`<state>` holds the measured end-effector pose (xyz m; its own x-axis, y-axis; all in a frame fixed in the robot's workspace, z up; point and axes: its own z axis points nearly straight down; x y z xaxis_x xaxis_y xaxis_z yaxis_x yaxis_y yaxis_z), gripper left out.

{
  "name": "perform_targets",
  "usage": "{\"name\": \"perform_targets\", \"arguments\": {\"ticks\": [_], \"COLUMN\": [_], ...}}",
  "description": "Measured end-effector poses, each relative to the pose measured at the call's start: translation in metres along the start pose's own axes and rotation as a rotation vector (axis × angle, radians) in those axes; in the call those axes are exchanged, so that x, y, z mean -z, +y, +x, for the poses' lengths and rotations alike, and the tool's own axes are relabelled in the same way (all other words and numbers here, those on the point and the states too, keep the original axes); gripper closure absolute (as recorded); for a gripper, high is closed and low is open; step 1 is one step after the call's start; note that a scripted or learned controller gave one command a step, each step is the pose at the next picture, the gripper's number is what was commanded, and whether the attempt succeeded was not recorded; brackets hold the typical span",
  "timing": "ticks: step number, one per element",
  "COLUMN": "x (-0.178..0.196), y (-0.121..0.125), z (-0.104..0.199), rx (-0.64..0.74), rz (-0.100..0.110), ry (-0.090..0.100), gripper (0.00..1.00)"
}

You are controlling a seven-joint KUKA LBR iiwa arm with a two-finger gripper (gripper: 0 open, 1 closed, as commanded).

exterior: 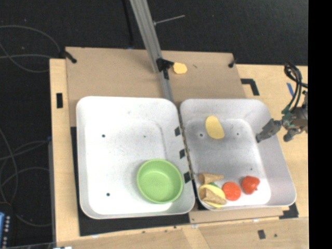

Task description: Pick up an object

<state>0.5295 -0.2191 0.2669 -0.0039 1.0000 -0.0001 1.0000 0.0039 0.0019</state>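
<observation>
Green bowl (160,181) occupies left bin (104,118); tomatoes (241,188) in right bin (244,113).

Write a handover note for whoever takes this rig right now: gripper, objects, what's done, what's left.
Gripper: at the right bin's right rim, holding nothing I can see; finger state unclear.
Right bin: yellow piece near the top; two red items and a pale, yellowish cluster along the bottom edge.
Left bin: green bowl.
Small yellow item on the bench behind the bins.
Done: nothing lifted.
Left: pick one object.
</observation>
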Motion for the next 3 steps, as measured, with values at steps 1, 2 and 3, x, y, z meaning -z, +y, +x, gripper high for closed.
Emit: {"name": "perform_targets", "arguments": {"ticks": [1, 2, 3], "x": [0.0, -0.055, -0.104], "y": [0.0, -0.007, -0.003], "z": [0.0, 0.006, 0.013], "rx": [0.0, -0.004, -0.005], "rz": [0.0, 0.006, 0.005], "ry": [0.0, -0.001, -0.001], "gripper": [0.0, 0.0, 0.0]}}
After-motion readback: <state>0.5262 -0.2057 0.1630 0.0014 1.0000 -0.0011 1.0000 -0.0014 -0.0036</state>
